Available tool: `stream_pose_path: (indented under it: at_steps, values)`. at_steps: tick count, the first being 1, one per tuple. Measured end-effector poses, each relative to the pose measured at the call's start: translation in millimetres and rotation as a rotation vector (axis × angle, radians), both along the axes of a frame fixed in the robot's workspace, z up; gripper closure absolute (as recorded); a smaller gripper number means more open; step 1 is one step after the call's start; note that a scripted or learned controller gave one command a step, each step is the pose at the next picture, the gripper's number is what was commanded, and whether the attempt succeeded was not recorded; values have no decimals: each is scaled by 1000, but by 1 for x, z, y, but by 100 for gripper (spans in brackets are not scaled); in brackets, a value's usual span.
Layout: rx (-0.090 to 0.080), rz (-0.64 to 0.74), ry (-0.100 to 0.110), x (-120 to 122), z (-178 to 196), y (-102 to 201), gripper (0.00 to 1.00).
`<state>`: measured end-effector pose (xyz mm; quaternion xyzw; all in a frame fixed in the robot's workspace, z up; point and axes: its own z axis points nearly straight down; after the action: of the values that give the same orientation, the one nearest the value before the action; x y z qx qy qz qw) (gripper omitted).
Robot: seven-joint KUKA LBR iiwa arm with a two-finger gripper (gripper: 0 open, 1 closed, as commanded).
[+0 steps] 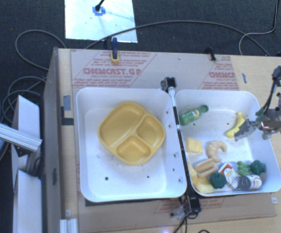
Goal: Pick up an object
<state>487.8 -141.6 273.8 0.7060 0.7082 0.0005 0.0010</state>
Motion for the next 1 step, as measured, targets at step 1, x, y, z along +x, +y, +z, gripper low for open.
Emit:
stream_pose_path:
  at_steps: [1]
  values:
    - [1,-2,3,-2,-124,33,0]
